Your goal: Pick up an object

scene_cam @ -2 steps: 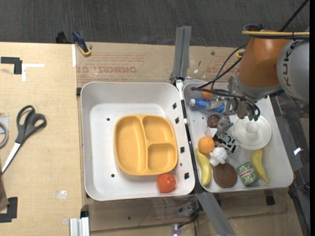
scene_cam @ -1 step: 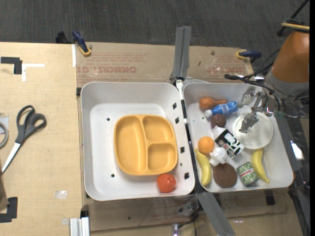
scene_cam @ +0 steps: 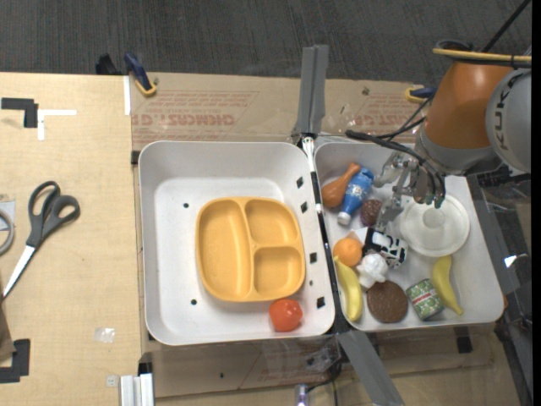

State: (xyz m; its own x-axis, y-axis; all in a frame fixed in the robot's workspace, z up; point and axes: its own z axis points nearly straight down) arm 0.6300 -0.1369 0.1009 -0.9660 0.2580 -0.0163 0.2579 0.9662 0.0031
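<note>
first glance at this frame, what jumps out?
The yellow divided tray in the middle of the left bin, with a red tomato just below it. Then the crowded right bin: bananas, an orange, a blue bottle and a white plate, with the gripper hanging over its upper middle, beside the plate.

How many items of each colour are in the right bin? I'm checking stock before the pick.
Yellow: 2, banana, banana
Orange: 2, orange, drumstick
Blue: 1, bottle
Brown: 1, patty
Green: 1, can
White: 1, plate
Total: 8
</note>
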